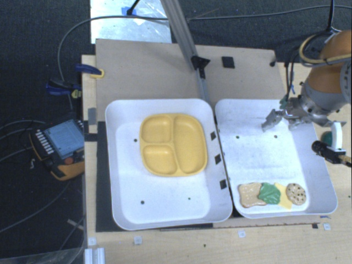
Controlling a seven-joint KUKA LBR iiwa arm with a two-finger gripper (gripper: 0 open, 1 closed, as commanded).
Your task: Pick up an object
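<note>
Gripper point(273, 120) hovers over the right bin point(258, 164), fingers apparently spread and gripping nothing, though small and blurred. Toy foods point(272, 194) overlap near the bin's front edge.

- No readable text, label, brand, number or sign is showing anywhere in this view.
- The handheld pendant point(59, 145) lying left of the bench is showing a pale blue screen, but anything on it is too small and blurred to read.
- The two white bins point(126, 202) are bearing no markings.
</note>
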